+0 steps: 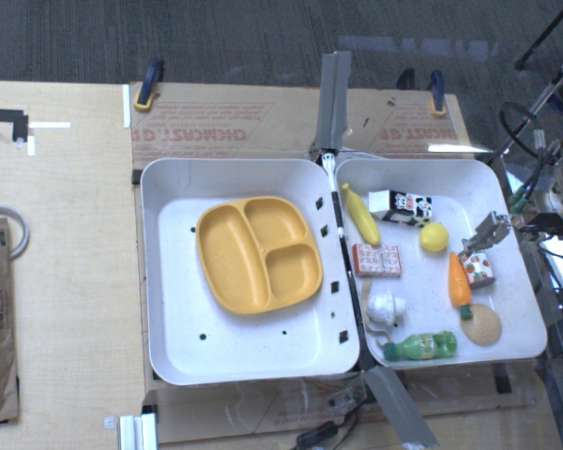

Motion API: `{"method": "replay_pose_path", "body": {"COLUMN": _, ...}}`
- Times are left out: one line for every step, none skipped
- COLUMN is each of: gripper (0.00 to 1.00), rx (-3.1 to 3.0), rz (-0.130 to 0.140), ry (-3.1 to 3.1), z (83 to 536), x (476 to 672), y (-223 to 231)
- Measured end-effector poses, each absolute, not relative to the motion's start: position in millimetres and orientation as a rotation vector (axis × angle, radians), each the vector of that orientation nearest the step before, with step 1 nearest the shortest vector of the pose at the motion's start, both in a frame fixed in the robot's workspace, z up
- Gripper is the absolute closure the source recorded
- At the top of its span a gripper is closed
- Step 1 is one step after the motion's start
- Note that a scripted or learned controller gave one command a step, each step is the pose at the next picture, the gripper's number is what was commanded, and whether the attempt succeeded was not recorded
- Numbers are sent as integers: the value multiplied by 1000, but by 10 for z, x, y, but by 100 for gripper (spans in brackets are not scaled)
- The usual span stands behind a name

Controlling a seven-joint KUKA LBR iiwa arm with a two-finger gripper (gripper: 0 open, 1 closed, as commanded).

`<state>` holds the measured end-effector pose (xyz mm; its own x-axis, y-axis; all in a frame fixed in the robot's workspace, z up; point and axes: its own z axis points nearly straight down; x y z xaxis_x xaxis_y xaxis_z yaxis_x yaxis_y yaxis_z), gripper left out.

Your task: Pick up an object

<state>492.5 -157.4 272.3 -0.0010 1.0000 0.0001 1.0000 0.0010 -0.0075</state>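
Pale wooden tabletop (66, 251), two white bins. Metal two-finger hand (485, 234) at right bin's three o'clock, touching small red-and-white box (479, 270) (grip state: cannot tell). Possible miss: neighbouring slim orange carrot (459, 280) nudged, box sliding away.

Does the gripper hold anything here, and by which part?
Cannot be told: the metal two-finger gripper sits just above the small red-and-white carton, its tips too small to read.

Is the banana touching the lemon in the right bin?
Apart. In the camera view, the banana lies by the bin's left wall and the lemon sits further right, with bare white bin floor plainly between them.
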Motion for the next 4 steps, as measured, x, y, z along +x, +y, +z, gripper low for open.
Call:
{"method": "replay_pose_path", "body": {"gripper": 0, "rx": -2084, "rz": 6, "ry": -2342, "z": 1105, "x": 4998, "y": -1634}}
{"method": "replay_pose_path", "body": {"gripper": 0, "rx": -2034, "rz": 0, "ry": -2383, "z": 881, "x": 5043, "y": -1623}}
{"method": "replay_pose_path", "body": {"gripper": 100, "rx": -2037, "rz": 6, "ry": -2377, "z": 936, "x": 5039, "y": -1638}}
{"method": "replay_pose_path", "body": {"gripper": 100, "rx": -1845, "rz": 5, "ry": -2538, "z": 2194, "x": 5439, "y": -1010}}
